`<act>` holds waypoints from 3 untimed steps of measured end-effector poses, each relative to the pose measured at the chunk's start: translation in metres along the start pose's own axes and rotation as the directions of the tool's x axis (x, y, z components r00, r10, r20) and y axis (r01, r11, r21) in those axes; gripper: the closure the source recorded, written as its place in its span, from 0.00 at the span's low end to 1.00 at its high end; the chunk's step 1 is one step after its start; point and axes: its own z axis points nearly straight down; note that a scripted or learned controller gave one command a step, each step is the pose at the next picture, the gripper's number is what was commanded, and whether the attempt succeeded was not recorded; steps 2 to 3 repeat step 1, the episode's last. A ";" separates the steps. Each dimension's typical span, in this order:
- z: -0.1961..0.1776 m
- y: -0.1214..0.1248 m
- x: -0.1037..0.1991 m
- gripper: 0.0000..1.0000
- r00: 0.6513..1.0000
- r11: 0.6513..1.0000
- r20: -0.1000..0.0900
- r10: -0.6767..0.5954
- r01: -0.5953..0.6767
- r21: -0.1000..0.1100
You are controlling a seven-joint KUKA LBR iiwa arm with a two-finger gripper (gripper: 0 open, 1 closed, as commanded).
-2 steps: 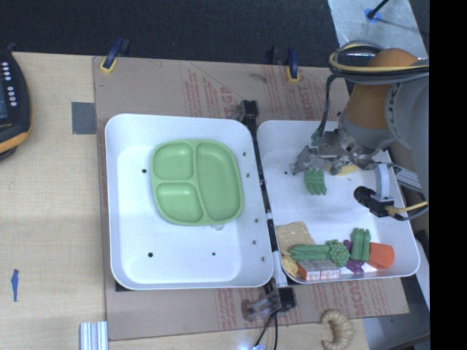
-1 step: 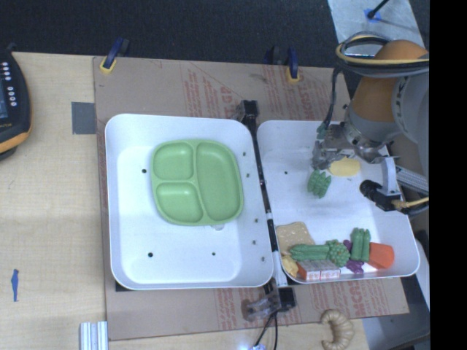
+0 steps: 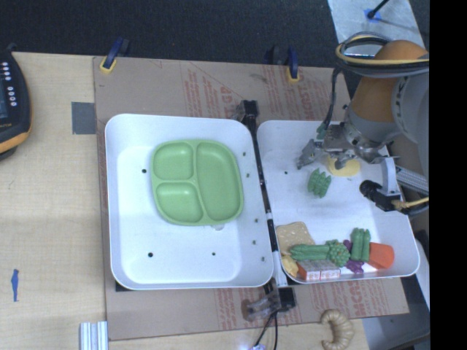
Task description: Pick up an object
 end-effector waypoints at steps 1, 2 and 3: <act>0.013 -0.048 0.005 0.00 1.000 1.000 -0.002 0.005 -0.005 0.005; 0.013 -0.048 0.005 0.00 1.000 1.000 -0.002 0.005 -0.005 0.005; 0.013 -0.048 0.005 0.00 1.000 1.000 -0.002 0.005 -0.005 0.005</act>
